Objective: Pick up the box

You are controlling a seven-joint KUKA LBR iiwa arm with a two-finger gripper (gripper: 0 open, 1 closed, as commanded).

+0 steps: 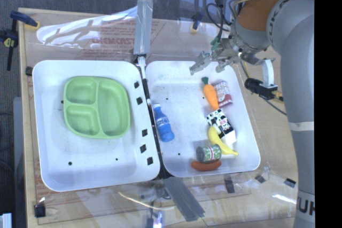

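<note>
The hand (206, 61) hovers over the right bin's (176, 109) far edge, small and blurred; whether it is spread I cannot tell. The box (220, 124), a black-and-white carton, lies near that bin's right edge, partly overlapping a glossy yellow banana (220, 142).

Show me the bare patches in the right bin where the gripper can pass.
In the right bin, the bare floor runs between the blue bottle and the carrot, up to the far wall. The right side is crowded: carrot, red packet, cow-print box, banana, can and sausage cluster there.
</note>
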